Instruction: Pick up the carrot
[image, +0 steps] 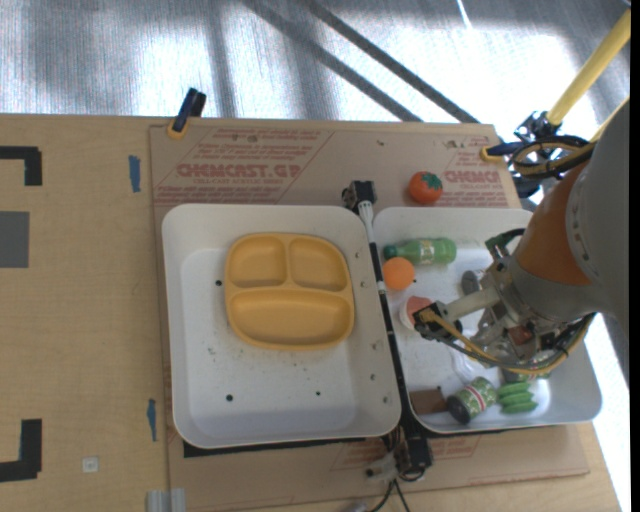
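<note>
Cardboard sheet: it covers the bench under both bins, likely to protect the surface and give a plain backdrop; blue tape tabs hold its edge.

Left bin: a shallow white bin holding a yellow divided plate, which lies flat near the middle with all three compartments bare. It looks like a drop-off spot, kept apart from the clutter.

Clamp between bins: a black clip at the far end of the shared edge, apparently there to keep the two bins from sliding apart.

Right bin: the working bin, crowded with small toy foods so the arm has several things to sort among.

Green bottle: lies on its side near the far wall, just beyond an orange ball.

Carrot: I judge the small orange-red piece by the left wall, just beside the gripper's tip, to be the carrot; it is partly hidden, so this is uncertain. It rests on the bin floor, not lifted.

Gripper: low over the bin's left part, beside that piece. I cannot tell how it is set, and nothing is seen held in it.

Green items near front wall: a dark-capped green bottle and a green pod-like toy, both lying flat.

Toy tomato: sits outside the bins on the cardboard, out of play.
</note>
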